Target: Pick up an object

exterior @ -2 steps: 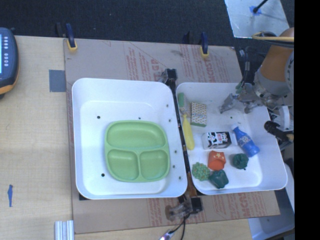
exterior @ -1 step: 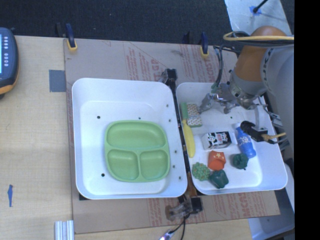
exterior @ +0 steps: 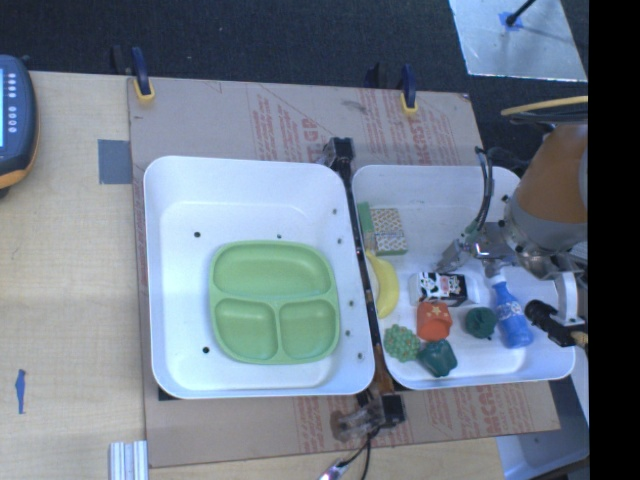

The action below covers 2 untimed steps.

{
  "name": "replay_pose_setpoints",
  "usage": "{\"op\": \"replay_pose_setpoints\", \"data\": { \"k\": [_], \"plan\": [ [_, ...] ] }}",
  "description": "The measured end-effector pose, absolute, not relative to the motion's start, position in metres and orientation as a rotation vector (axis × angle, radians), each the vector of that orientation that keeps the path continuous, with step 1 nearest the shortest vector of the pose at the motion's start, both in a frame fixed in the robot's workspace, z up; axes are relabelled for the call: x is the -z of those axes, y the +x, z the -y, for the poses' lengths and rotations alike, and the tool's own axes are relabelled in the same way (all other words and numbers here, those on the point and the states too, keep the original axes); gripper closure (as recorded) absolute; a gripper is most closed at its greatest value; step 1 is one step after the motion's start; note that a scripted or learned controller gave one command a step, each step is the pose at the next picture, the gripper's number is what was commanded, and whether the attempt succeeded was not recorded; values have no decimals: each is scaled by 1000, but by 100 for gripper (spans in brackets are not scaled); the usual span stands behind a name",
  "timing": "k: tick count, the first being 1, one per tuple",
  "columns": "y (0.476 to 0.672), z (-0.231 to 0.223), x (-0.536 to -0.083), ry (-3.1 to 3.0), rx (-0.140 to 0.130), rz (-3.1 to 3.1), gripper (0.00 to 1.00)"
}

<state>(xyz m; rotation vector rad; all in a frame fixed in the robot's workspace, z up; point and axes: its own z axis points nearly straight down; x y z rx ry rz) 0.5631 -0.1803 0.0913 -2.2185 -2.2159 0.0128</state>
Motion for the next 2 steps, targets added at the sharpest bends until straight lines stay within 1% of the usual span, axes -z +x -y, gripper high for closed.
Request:
{"op": "replay_pose_setpoints", "data": {
  "k": [1,2],
  "plan": [
    [505,135,-99,-2210,-5,2221,0],
    [508,138,-110,-2212,-6,2227,100]
  ]
}}
